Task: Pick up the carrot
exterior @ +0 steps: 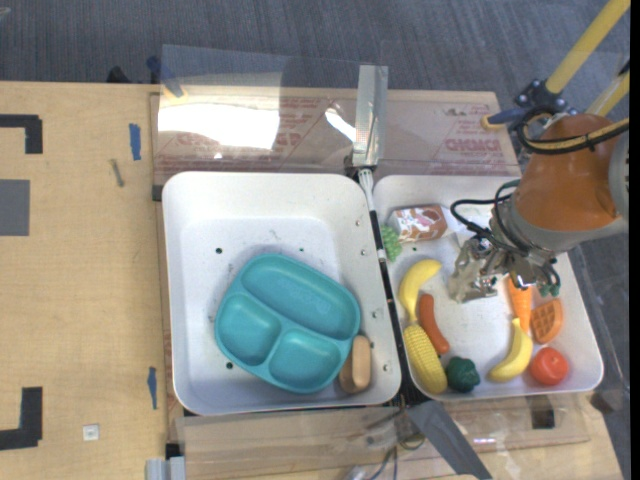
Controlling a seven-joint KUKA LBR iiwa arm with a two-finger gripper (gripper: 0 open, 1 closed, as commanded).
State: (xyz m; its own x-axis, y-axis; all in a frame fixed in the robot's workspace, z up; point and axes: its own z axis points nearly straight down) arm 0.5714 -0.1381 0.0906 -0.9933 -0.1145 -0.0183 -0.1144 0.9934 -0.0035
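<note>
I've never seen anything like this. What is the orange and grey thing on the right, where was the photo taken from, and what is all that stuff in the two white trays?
It is a robot arm, photographed from one camera fixed above the bench, looking down at a slant. The arm reaches in from the right, and its metal pincer hangs over the right bin. That bin holds toy food: a carrot just beside the pincer, two bananas, a corn cob, a sausage, a tomato, a waffle, a green vegetable and a packet. The left bin holds a teal divided plate with a bread roll next to it. I see nothing held; the carrot lies in the bin.
</note>
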